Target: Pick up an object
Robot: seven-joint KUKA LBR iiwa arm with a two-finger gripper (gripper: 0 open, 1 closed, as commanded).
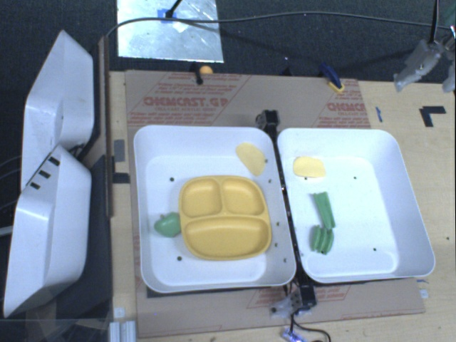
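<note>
Up at the far right corner, the gripper point(427, 61) hangs beyond the right bin point(410, 191)

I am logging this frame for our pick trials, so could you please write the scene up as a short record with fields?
left bin: holds three things
divided tray: yellow, three compartments, middle of the left bin
green piece: small, touching the tray's left edge
pale yellow piece: upper right of the left bin, apart from the tray
right bin: holds three things
yellow disc: upper left of the right bin
green sticks: one long, with a shorter one just below it
</note>
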